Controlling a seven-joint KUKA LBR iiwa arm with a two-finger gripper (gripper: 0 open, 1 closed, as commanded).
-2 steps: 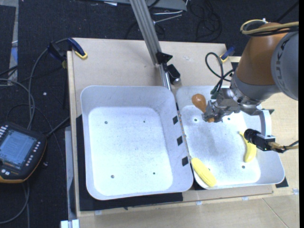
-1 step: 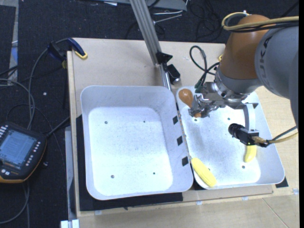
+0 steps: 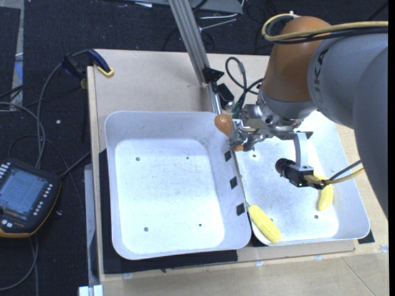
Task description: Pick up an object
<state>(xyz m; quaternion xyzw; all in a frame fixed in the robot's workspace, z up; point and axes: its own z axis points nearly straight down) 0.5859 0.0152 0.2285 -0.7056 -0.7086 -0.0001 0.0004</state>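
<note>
Over the right bin (image 3: 345, 224), near its upper left corner and close to the divide between the two bins, the pincer (image 3: 242, 142) is seen below the arm's orange band (image 3: 296, 57). Whether the pincer is open or closed cannot be told from the camera view. A small orange-brown object (image 3: 223, 123) is seen just beside the pincer, up and to its left, at the rim where the bins meet; it cannot be told whether it is touched. A yellow corn-like object (image 3: 264, 223) is seen lying at the lower left of the right bin, well apart from the pincer, tilted along the bin's inner wall. A smaller yellow piece (image 3: 324, 196) is seen nearer the bin's right side, next to a black part (image 3: 290, 170) with a yellow cable. The left bin (image 3: 123, 134) is seen on the table (image 3: 148, 82), beside the right one.
</note>
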